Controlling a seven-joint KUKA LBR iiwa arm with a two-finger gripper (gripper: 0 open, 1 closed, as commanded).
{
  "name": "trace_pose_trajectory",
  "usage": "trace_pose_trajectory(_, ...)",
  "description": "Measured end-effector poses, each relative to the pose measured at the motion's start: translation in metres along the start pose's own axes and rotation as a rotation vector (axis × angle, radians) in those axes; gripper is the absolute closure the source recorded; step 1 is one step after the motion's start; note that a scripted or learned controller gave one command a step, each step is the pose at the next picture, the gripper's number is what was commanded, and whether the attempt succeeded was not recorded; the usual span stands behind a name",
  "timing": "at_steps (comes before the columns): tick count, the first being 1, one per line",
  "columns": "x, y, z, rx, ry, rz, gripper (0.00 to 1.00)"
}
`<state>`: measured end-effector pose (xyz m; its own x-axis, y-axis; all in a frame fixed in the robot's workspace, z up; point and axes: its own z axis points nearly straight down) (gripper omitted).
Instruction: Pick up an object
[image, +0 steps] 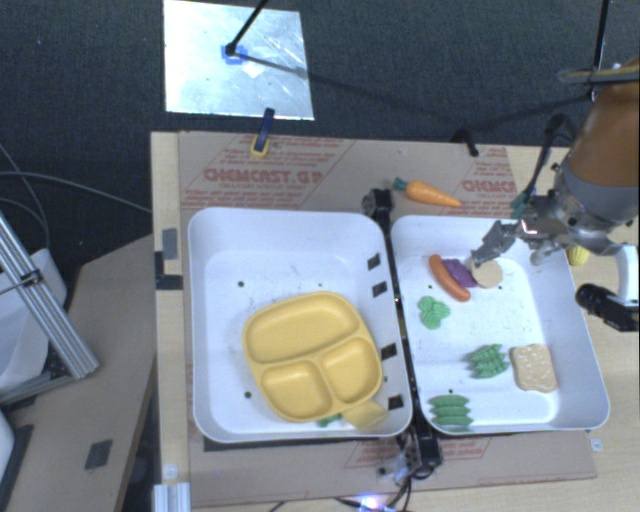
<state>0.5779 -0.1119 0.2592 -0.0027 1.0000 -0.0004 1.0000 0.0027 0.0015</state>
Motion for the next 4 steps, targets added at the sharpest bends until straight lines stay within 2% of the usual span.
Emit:
trace_pose_trajectory(1, -0.098, -0.099, 0.165, 0.015, 0.002, 0.015, 0.0)
trace_pose_trajectory(2, -0.095, -0.091, 0.149, -0.001, 0.0, 0.002, 0.0)
trace_pose_trajectory(3, -0.009, -0.057, 0.176, 0.0, 0.004, -0.009, 0.0)
trace_pose_trajectory(4, -0.05, -0.062, 0.174, -0.002, 0.0, 0.002, 0.0)
